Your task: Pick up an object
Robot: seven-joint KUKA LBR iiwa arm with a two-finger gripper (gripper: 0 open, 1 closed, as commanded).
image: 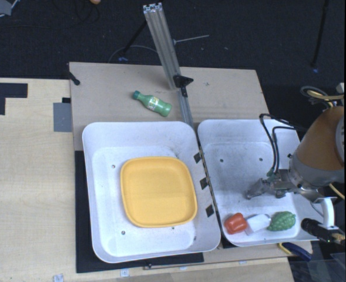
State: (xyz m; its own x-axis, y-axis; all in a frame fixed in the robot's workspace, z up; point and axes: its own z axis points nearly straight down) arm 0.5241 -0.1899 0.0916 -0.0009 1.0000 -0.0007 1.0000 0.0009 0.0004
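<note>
Two bins sit side by side. A plate [158,191] lies in the left bin [96,157]. In the right bin [231,143], three items lie in a row along the near wall: pepper [235,222], block [258,222], lumpy thing [282,221]. A bottle [152,103] lies on the board [225,93] behind the left bin.

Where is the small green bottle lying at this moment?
The green bottle lies on its side on the bench, outside both bins, just behind the left bin and beside the slanted metal rail.
</note>
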